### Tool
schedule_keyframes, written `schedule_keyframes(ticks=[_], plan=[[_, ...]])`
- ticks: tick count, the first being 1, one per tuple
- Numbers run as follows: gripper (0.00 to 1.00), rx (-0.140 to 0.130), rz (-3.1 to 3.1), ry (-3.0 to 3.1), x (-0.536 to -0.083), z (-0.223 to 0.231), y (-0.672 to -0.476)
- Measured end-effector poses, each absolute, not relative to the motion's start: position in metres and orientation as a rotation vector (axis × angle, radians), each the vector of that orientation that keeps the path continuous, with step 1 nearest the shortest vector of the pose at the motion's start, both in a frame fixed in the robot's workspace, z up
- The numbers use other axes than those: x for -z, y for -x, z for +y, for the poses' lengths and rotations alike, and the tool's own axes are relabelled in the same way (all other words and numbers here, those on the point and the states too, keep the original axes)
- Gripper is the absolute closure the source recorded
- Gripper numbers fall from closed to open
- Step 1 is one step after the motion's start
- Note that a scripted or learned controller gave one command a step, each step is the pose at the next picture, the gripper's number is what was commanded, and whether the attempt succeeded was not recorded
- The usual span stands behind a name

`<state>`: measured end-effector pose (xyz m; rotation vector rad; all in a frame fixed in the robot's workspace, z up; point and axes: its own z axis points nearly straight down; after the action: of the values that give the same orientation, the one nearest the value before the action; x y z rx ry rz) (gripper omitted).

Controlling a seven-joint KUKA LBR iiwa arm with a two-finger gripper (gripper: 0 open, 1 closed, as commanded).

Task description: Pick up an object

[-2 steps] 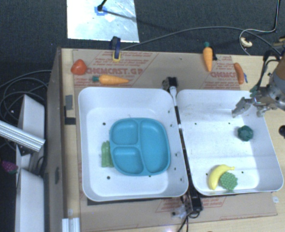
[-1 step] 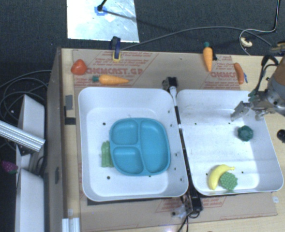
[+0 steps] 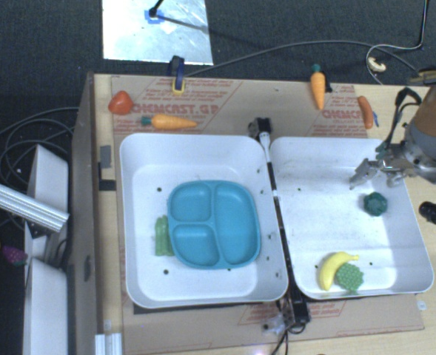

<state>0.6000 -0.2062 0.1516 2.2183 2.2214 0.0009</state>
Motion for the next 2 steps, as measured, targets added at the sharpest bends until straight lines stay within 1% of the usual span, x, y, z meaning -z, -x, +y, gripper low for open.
schedule_keyframes(ticks=[1, 2], plan=[[0.0, -0.002, 2.224, -2.215, -0.148, -0.206, -0.63], [0.0, -0.002, 2.221, -2.217, -0.172, -0.206, -0.607]])
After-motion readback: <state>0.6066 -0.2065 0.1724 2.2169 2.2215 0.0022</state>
